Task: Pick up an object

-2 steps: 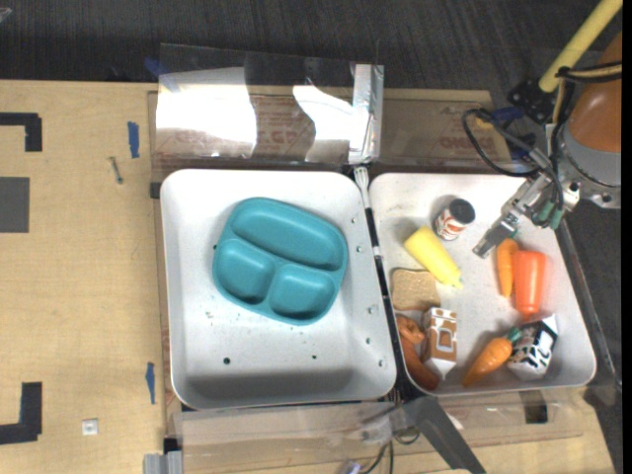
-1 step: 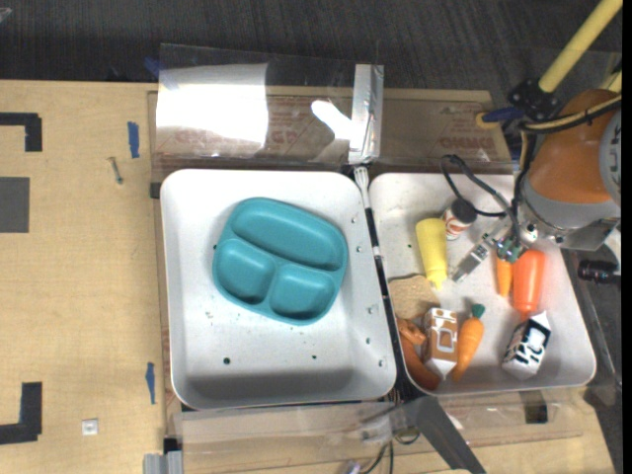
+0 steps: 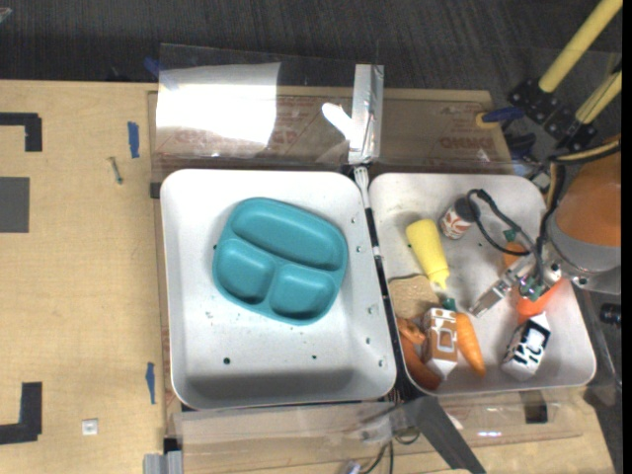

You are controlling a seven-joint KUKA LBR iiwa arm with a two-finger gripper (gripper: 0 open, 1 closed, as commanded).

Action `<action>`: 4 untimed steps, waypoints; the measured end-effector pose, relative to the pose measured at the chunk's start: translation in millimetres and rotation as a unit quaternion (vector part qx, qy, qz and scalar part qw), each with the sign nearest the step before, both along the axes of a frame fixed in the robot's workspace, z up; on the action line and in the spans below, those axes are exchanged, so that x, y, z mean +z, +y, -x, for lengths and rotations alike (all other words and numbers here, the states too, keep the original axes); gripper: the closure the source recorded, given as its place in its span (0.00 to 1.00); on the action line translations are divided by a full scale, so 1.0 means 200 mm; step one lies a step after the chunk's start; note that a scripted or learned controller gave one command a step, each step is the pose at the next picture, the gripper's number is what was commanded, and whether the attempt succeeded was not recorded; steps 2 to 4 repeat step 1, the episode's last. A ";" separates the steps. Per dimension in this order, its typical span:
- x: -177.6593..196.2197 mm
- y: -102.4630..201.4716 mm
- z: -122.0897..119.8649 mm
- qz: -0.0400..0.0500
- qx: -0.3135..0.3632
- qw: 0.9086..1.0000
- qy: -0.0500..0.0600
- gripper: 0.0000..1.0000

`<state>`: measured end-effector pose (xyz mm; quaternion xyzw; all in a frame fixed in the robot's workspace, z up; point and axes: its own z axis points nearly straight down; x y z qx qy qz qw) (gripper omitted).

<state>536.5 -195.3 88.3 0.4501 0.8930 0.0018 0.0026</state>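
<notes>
1. Nearest the camera, along the lower rim of the right bin [image 3: 583, 368], lie a carrot [image 3: 468, 344], a small printed carton [image 3: 443, 340] beside it, and a black-and-white bottle [image 3: 527, 348] with an orange cap.
2. Farther back in the same bin: a yellow bottle [image 3: 430, 250] lying on its side, a brown slab resembling a slice of bread [image 3: 413, 292] just below it, and a small round brown-and-white item [image 3: 455, 222] near the far wall.
3. The left bin [image 3: 188, 344] holds a teal divided plate [image 3: 279, 259], flat side down, roughly central.
4. The gripper [image 3: 513, 286] hangs low over the middle of the right bin, between the yellow bottle and the black-and-white bottle; whether it is released or clenched cannot be told, and nothing is seen held in it.
5. Candidate object: the yellow bottle, lying clear of its neighbours on most sides.
6. Handling, as a judgement: it looks light, rigid and smooth, so it may roll or slip; a grasp across the middle of its body, square to its long axis, seems safest.
7. The carrot and carton touch one another, so taking one risks disturbing the other.
</notes>
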 end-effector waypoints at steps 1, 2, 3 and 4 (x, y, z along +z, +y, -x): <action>0.00 -0.05 0.22 0.001 -0.038 0.999 -0.001 0.00; 0.00 -0.05 0.22 0.001 -0.038 0.999 -0.001 0.00; 0.00 -0.05 0.22 0.001 -0.038 0.999 -0.001 0.00; 0.00 -0.05 0.22 0.001 -0.038 0.999 -0.001 0.00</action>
